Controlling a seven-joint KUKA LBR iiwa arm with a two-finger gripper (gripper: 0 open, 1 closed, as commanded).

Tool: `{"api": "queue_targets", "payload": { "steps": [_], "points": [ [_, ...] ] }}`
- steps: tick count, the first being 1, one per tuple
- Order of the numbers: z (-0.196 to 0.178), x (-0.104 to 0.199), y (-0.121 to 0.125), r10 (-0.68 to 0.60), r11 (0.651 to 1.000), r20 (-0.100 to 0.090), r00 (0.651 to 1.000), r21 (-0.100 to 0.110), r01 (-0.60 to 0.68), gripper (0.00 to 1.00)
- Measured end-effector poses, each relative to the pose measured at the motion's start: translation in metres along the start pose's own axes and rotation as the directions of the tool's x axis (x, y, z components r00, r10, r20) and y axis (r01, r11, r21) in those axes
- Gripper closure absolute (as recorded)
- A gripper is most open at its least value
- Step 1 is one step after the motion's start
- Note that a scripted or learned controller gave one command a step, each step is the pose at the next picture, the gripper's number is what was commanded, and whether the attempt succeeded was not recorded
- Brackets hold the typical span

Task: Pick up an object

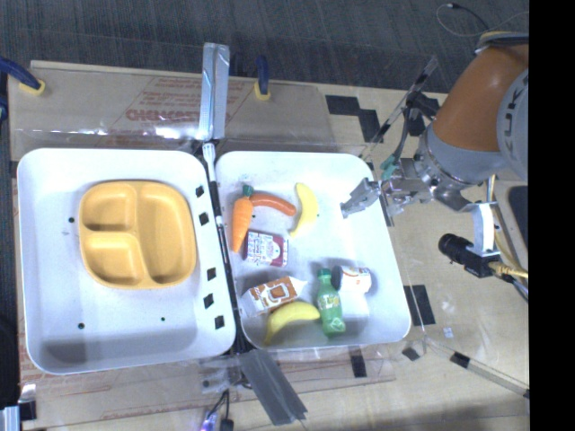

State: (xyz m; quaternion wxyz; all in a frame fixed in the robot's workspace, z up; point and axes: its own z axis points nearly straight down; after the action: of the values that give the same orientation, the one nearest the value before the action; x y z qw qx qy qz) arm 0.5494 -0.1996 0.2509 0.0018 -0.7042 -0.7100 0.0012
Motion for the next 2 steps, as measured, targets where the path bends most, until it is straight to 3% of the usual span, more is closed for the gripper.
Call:
{"api": "queue_targets", "payload": {
  "steps": [1,2],
  "points": [
    [0.026,0.009,-0.006,0.082,0.997,0.000,0.997,0.000,-0.082,0.00],
    [0.160,-0.003,-0.058,0.058,0.998,0.000,0.998,-0.001,-0.058,0.00]
  ]
}}
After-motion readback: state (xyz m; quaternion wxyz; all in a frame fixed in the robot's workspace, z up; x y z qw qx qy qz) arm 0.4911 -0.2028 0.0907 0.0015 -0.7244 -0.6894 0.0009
